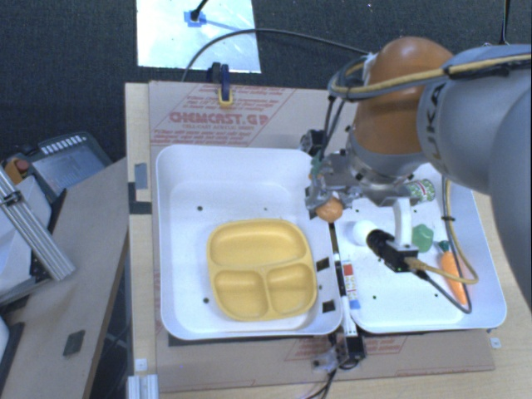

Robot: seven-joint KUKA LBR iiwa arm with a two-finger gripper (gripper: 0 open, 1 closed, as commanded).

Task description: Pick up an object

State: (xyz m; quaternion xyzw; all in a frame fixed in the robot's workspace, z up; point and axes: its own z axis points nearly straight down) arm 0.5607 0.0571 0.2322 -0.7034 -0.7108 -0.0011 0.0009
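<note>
Over the seam between the two bins, our gripper (331, 199) hovers by a small orange object (330, 210) — grip state indiscernible — so we should centre before lifting.

**Yep, you're in a robotics lab**

You can tell right away. Your two white bins (174, 306) sit on a sheet of printed cardboard (220, 116) over a plain bench, cables (249, 33) trail across dark carpet (66, 48), and aluminium framing (33, 231) pokes in at the edge. The big grey industrial arm (482, 115) with its orange band (403, 98) settles it.
</note>
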